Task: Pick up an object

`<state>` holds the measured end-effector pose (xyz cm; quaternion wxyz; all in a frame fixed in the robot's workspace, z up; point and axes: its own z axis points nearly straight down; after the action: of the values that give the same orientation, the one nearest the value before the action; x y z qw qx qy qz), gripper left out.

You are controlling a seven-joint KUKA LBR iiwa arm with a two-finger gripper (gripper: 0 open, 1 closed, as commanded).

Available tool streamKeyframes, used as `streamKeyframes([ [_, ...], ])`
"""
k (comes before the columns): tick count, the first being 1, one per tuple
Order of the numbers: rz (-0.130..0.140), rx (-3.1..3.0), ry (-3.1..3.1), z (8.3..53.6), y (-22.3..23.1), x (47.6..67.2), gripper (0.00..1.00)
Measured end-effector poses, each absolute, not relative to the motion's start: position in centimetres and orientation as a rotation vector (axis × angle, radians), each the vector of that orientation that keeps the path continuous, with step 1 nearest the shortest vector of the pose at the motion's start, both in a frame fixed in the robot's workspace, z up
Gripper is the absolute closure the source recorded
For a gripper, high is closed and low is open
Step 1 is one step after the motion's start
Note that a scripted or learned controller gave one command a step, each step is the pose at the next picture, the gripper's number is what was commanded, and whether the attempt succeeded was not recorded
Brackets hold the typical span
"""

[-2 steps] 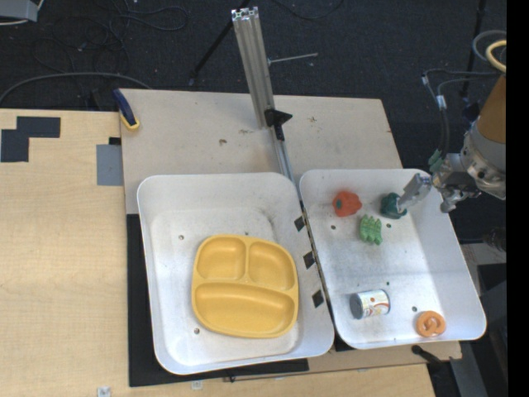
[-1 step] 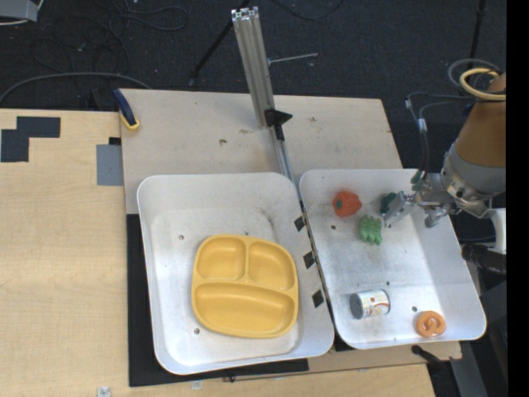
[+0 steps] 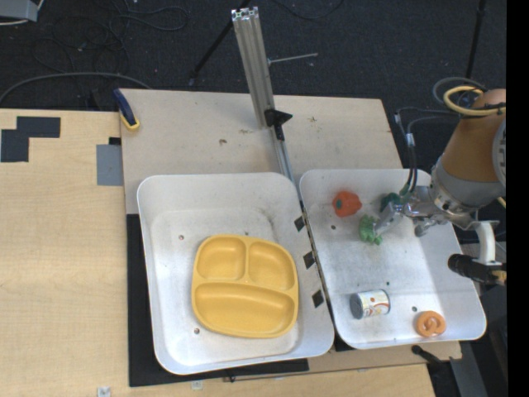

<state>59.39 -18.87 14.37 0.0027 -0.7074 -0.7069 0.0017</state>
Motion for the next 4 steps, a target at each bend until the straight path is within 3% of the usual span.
streamKeyframes([
  [1, 0.001, -2.222, -2.218, 9.2, -18.8, 59.4, 0.0],
  [2, 0.001, -2.223, -2.217, 10.4, -18.9, 59.4, 1.0],
  [4, -0.002, -2.223, -2.225, 22.0, -19.2, 59.1, 1.0],
])
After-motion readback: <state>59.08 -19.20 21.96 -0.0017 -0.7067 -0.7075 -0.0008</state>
